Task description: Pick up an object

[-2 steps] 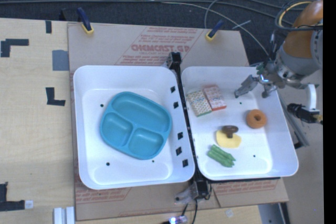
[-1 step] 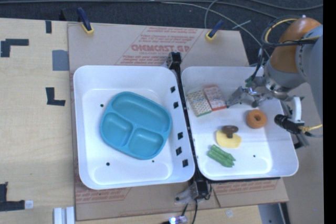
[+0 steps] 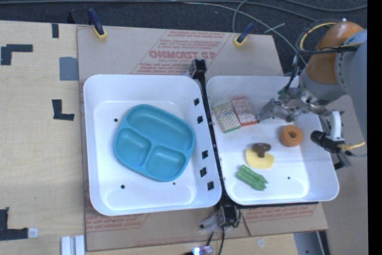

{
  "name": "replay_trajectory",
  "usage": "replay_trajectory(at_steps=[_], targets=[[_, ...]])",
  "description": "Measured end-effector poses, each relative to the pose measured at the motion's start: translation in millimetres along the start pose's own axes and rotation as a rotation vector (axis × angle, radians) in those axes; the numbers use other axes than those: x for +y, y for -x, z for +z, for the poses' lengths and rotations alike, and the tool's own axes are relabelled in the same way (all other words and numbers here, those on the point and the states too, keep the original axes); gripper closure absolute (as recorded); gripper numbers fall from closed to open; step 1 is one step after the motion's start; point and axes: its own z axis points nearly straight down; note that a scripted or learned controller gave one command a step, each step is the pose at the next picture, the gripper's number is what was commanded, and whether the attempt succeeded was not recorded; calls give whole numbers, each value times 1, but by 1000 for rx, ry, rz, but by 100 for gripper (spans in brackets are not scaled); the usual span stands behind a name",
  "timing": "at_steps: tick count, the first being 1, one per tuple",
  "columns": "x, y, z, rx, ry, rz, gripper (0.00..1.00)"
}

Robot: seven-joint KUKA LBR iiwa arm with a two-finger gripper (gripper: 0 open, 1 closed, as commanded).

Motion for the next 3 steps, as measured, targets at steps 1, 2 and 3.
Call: replay_trajectory(at_steps=[1, 2, 3], targets=[[1, 0, -11, -3, 5, -1, 100], [3, 0, -54, 3, 2, 1, 100], [2, -1, -97, 3, 3, 1, 100]])
